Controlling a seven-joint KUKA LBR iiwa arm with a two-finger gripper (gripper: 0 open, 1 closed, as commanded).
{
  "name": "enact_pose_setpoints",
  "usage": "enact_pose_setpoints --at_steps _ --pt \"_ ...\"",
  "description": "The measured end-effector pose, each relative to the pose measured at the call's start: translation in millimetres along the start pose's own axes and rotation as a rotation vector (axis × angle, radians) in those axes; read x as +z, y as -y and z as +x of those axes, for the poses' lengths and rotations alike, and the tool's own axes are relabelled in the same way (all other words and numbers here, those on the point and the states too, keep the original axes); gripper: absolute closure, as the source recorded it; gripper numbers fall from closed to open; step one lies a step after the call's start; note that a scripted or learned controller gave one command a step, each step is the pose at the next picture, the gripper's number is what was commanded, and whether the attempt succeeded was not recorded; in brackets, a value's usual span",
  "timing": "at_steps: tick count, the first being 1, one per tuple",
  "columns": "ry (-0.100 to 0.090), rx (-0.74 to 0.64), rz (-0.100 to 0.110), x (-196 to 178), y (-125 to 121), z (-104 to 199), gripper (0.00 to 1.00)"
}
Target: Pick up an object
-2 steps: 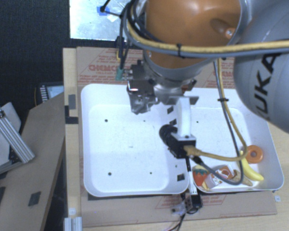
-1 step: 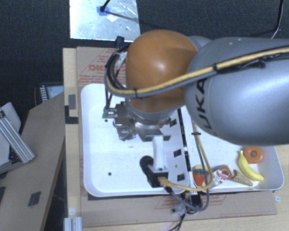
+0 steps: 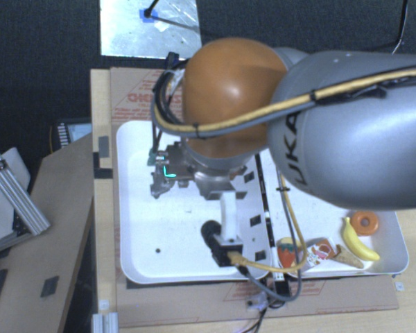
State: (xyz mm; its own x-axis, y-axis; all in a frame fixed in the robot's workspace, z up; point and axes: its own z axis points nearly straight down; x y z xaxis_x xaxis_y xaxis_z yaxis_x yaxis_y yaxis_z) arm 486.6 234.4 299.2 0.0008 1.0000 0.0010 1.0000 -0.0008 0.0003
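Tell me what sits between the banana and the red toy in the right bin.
In the camera view, a small tan, cone-like piece lies between the banana and the red toy, beside a white-and-red item I can't identify.

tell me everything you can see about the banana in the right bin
The banana is small, bright yellow and smooth, like a plastic toy. It lies flat and curved near the front right corner of the right bin, its upper tip beside an orange ring and its lower end against a brown cone-shaped piece. It is apart from the gripper.
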Motion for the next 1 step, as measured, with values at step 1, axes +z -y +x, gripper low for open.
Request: enact_pose_setpoints --at_steps 1 --pt "0.002 0.007 -0.009 -51.8 -61.2 -72.7 0.0"
